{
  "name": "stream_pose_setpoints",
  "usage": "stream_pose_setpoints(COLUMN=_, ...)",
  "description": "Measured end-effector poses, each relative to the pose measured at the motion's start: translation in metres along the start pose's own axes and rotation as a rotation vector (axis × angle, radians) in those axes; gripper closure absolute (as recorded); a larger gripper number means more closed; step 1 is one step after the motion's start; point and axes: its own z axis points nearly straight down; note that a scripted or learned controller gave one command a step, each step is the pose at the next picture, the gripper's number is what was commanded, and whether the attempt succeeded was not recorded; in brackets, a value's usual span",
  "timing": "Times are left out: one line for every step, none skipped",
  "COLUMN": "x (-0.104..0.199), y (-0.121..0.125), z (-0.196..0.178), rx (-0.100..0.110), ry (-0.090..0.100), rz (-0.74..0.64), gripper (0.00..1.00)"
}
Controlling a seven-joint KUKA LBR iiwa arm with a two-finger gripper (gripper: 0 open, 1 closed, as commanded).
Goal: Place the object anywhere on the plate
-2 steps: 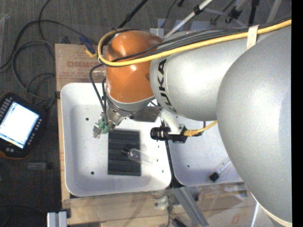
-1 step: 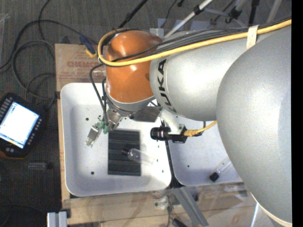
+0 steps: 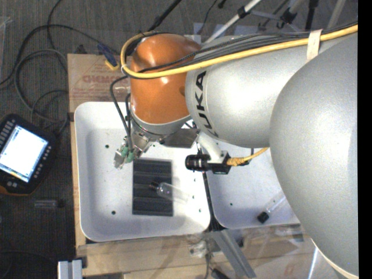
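Nearest the camera, the grey arm [image 3: 279, 115] fills the right and upper part of the view, its large joint housing closest to the lens and the orange band [image 3: 160, 77] leading down to the wrist. From that wrist the claw [image 3: 124, 156] reaches down into the left bin [image 3: 87, 156], its greenish tip sitting just beside the upper-left corner of the dark plate [image 3: 153, 187]. Whether the claw is spread or pressed together cannot be told at this resolution, and nothing can be seen between its tips. The plate lies flat on the bin floor, roughly central, which leaves it reachable from above. A small clear object [image 3: 163, 189] with a dark end rests on the plate, toward its right-hand middle; if this is the task's object, the placement appears complete. The arm crosses over the right bin [image 3: 244, 214] from the right, wrist pitched steeply downward, with a yellow cable [image 3: 250, 46] routed along its upper surface. Another small item with a black end [image 3: 264, 216] lies in the right bin, well apart from the claw.
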Motion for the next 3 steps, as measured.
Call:
stream_pose_setpoints(x=0.041, y=-0.022, z=0.081, rx=0.002, ry=-0.005, rz=-0.123, gripper=1.00)
stream_pose_setpoints(x=0.043, y=-0.018, z=0.017, rx=0.000, ry=-0.007, rz=-0.481, gripper=1.00)
stream_pose_setpoints(x=-0.001, y=0.017, z=0.028, rx=0.001, ry=-0.008, rz=-0.627, gripper=1.00)
